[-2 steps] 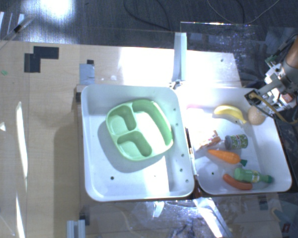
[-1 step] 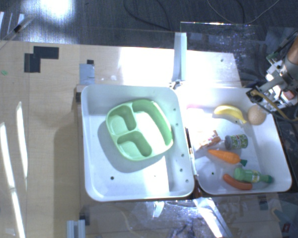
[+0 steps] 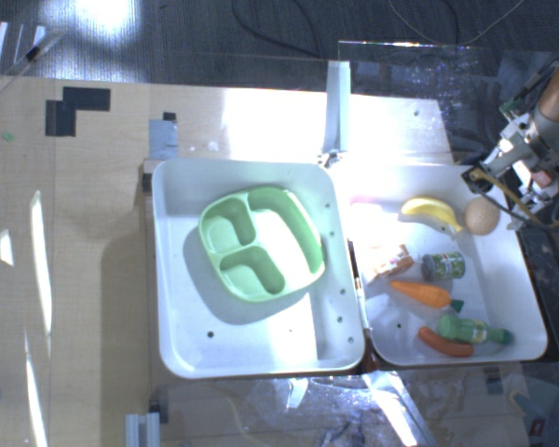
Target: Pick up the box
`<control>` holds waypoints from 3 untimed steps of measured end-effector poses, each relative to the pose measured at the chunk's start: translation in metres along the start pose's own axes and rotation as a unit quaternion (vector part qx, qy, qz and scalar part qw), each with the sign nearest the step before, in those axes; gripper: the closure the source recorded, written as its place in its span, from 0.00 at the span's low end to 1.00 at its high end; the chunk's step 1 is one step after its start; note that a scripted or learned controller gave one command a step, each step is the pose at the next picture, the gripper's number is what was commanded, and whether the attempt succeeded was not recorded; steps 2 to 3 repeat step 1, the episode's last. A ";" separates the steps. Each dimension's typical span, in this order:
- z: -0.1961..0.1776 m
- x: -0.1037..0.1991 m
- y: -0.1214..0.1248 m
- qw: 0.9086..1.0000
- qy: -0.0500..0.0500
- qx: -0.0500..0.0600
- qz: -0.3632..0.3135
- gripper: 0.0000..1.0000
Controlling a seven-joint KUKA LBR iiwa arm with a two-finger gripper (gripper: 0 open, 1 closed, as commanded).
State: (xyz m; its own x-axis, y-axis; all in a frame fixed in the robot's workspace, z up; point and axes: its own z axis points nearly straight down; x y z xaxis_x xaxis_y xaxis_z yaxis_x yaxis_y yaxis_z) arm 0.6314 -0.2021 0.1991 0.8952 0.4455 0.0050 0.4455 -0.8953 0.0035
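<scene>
Lettering on the small orange-and-white cardboard box (image 3: 391,264) is too blurred for me to read; it lies in the right white plastic bin (image 3: 531,296), at its left side. I see the gripper (image 3: 484,177) above that bin's far right corner, its opening impossible to judge.

You see the tray (image 3: 259,242) in the left bin (image 3: 172,343). In the right bin (image 3: 531,319), the box (image 3: 391,265) lies left of the can (image 3: 443,266), the banana (image 3: 431,214) behind it, the carrot (image 3: 421,293) before it.

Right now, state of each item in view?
box: lying flat in right bin, not gripped
banana: lying in bin
egg: resting beside banana
can: on its side
carrot: lying flat
bottle: on its side
green tray: upright, in left bin
</scene>
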 end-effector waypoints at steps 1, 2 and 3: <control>-0.056 0.019 0.012 0.999 -0.001 0.000 -0.034 0.00; -0.056 0.019 0.012 0.999 -0.001 0.000 -0.034 0.00; -0.056 0.019 0.012 0.999 -0.001 0.000 -0.034 0.00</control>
